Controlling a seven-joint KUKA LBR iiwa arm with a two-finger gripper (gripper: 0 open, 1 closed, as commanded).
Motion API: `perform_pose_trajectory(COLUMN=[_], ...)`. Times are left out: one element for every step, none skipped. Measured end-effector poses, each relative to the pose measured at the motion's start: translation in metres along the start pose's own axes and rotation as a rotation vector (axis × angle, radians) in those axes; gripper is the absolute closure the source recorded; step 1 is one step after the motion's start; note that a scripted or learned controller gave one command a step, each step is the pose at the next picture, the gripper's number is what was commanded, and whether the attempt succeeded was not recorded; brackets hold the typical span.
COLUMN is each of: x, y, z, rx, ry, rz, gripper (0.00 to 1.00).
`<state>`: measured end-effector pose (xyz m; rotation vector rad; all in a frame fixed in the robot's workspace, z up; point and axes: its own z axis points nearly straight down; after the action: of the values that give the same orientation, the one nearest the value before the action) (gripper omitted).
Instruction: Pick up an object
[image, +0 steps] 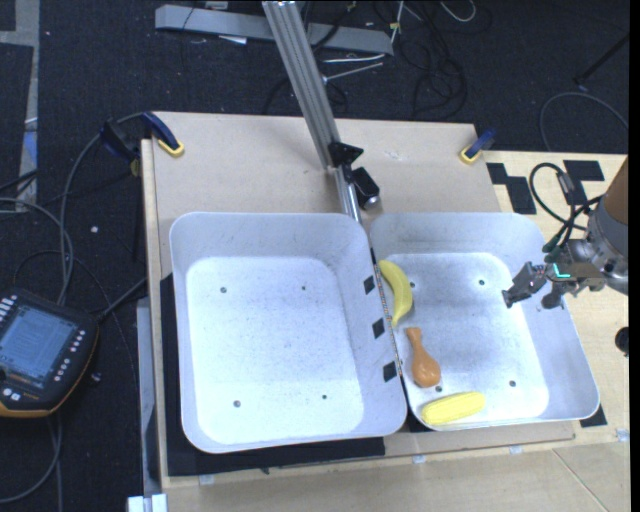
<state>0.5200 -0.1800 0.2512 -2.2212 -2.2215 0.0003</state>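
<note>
The gripper (537, 287) hangs over the right edge of the right bin (520, 235), its dark fingers (520, 290) spread with nothing between them. Three objects lie well apart from it by the bin's left wall: a banana (398, 291), an orange drumstick toy (423, 358) below it, and a yellow lemon (453, 407) near the front. The left bin (200, 240) sits alongside.

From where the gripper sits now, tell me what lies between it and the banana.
Nothing visible. The gripper is over the right bin's right side; the banana lies by its left wall, with bare bin floor between. The drumstick toy lies lower, off that line.
</note>
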Motion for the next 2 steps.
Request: perform_pose_trajectory(x=[0.0,-0.008], y=[0.0,0.0], z=[0.0,0.046], rx=[0.0,0.004], ry=[0.0,0.001], rz=[0.0,0.001], gripper=[0.0,0.0])
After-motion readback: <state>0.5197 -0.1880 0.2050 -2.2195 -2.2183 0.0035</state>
